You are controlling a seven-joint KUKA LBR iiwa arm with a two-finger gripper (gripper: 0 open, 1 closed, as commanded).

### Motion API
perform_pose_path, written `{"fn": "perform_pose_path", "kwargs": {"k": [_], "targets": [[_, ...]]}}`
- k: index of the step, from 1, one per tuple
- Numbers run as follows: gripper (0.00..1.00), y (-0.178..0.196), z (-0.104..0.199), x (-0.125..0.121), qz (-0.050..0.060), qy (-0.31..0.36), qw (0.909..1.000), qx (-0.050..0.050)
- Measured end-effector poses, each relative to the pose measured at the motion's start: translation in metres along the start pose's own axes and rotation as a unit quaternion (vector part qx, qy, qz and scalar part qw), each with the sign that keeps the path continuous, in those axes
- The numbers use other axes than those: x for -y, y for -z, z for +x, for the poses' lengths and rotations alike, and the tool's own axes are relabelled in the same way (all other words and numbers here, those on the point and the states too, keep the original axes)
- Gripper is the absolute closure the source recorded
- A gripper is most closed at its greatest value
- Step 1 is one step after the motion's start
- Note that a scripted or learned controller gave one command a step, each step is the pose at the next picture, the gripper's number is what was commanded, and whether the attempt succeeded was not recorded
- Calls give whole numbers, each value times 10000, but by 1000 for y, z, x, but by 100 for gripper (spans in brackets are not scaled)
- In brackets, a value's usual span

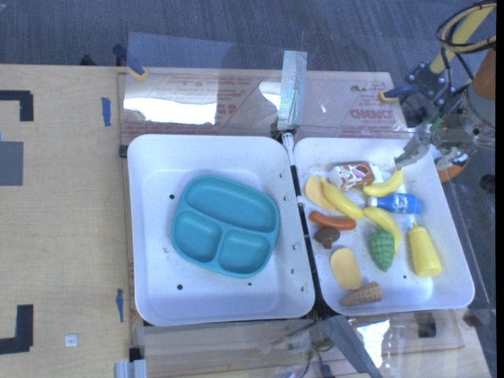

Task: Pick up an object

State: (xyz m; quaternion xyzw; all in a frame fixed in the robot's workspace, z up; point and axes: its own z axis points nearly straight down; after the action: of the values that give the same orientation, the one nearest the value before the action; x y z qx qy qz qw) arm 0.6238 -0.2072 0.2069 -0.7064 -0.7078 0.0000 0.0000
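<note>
The right bin [453,290] holds a pile of toy food. A red and white packet [352,175] lies at its back, with a yellow banana [339,199] in front of it and another banana [383,186] to its right. A blue bottle [398,204] lies beside them. Nearer the front are a brown sausage [335,221], a green bumpy fruit [382,250], a yellow cylinder [424,252], a pale yellow slice [345,268] and a waffle cone [362,294]. My gripper [409,152] hangs over the bin's back right corner, just right of the packet and above the bananas, with nothing seen in it.
The left bin [150,290] bears a teal divided plate [225,225]. A clear plastic sheet and a metal post [293,93] stand behind the bins. The arm and its yellow cables [465,30] crowd the upper right. Wooden bench top [55,211] lies to the left.
</note>
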Motion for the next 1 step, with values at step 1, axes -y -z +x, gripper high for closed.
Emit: {"fn": "perform_pose_path", "kwargs": {"k": [1], "targets": [[0,-92,68,-10,-148,306,9994,36]]}}
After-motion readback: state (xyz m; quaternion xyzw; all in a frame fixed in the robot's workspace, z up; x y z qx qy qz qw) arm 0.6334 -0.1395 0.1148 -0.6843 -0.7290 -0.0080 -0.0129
